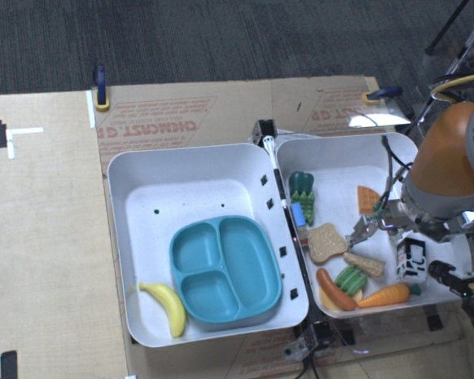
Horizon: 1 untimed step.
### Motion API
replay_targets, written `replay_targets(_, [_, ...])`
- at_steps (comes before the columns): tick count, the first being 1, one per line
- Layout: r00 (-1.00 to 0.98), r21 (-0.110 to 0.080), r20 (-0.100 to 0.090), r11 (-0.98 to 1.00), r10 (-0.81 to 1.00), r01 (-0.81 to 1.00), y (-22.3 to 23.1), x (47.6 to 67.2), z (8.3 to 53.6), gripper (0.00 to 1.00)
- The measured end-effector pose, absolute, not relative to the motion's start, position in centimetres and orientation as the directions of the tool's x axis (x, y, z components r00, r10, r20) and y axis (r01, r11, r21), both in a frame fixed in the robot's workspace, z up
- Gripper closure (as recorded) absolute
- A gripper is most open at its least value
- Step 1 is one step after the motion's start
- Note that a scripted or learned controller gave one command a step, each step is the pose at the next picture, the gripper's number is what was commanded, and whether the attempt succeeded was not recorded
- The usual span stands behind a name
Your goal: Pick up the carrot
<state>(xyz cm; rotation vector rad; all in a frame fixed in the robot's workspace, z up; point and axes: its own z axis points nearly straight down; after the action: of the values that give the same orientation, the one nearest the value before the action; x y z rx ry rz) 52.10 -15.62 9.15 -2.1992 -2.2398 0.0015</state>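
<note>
Hovering low in the right bin (332,148), the gripper (363,232) spreads its fingers over a bread slice (326,242), clasping nothing. The carrot (384,296) lies at the near wall. The left bin (138,176) holds a teal tray (225,269) and banana (167,303).

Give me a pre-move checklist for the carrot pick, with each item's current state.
1. Carrot located: ok, it lies at the right bin's near edge.
2. Carrot free on top: ok, nothing lies over it.
3. Neighbours clear: not ok, the hot dog and green vegetable crowd its left tip.
4. Gripper above the carrot: not ok, it sits over the bread slice.
5. Finger state: cannot tell.
6. Gripper carrying something: cannot tell.
</note>
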Motion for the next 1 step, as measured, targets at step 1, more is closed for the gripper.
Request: replay_targets(1, [0.233, -0.001, 0.003, -0.233, 0.973, 0.973, -20.13, 58.11, 9.22, 0.00])
